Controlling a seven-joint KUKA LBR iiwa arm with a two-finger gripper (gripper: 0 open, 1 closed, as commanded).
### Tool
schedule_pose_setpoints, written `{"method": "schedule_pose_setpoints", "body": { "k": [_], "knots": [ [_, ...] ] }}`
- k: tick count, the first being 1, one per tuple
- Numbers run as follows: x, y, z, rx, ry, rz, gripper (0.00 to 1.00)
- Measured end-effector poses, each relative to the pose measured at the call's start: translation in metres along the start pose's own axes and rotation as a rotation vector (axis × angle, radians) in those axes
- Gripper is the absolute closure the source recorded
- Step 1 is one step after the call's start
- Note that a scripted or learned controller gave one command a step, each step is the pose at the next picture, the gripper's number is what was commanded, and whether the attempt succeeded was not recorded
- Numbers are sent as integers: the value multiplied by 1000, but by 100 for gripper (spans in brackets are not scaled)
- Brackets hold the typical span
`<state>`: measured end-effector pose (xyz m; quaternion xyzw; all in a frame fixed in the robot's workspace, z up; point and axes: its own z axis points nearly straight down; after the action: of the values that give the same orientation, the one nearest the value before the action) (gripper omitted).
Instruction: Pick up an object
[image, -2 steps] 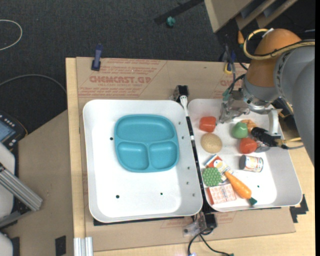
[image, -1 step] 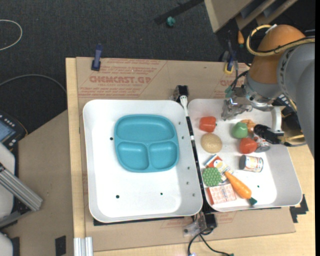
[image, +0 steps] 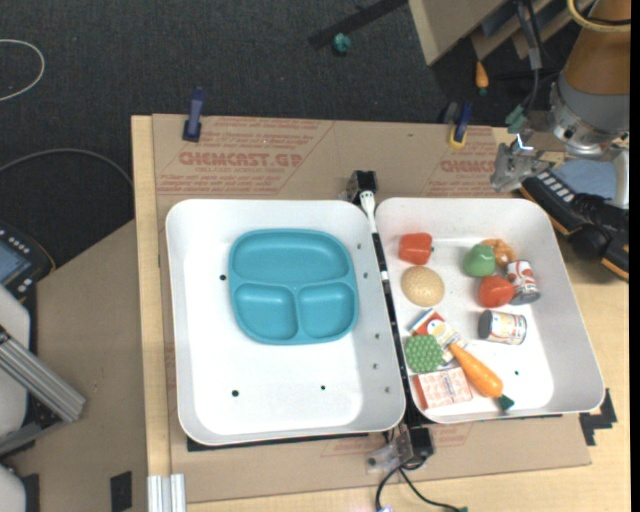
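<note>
Two white bins sit side by side on a brown board. The left bin (image: 200, 390) holds one thing: a blue plate (image: 293, 285) with three sections, lying flat toward the bin's 12 o'clock side.

The right bin (image: 570, 340) holds the small things to pick from. A red pepper (image: 416, 247) is at about 10 o'clock in the bin. Just below it, close by, is a tan round potato (image: 423, 286). At about 2 o'clock there is a green ball (image: 480, 261) with something orange touching it at its top right. Below the green ball is a red tomato (image: 495, 291), and a small can (image: 523, 281) lies right beside the tomato on its 3 o'clock side. Another can (image: 503, 327) lies on its side near the middle of the bin. Down at about 7 o'clock there is a green bumpy thing (image: 423, 353), a flat red and white packet (image: 442, 386), and an orange carrot (image: 477, 372) lying at a slant across the packet's edge.

The gripper (image: 512, 160) is up at 1 o'clock, outside the right bin, past its far rim. It is too small and blurry to tell how its grabbing parts stand. It is well apart from all the toys.
</note>
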<state>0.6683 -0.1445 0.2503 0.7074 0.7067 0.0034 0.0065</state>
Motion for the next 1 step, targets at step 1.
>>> {"method": "schedule_pose_setpoints", "body": {
  "k": [1],
  "knots": [
    [82, -3, 68, 19, 7, -7, 100]
  ]
}}
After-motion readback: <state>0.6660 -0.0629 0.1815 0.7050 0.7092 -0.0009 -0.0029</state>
